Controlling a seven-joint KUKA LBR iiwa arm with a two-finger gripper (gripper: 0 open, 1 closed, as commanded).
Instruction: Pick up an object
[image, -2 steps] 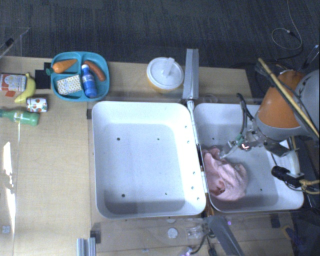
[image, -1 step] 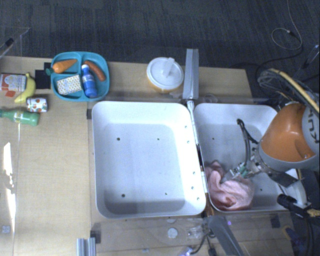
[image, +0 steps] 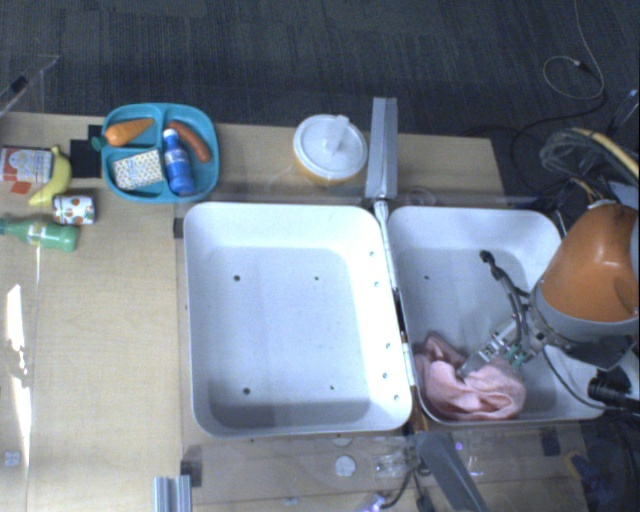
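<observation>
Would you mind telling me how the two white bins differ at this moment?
The right bin holds a crumpled pink cloth in its near corner, with the pincer down at the cloth; the left bin shows its bare floor with small dark holes. The arm's orange band overlaps the right bin, not the left. Both are shallow, white and side by side.
</observation>
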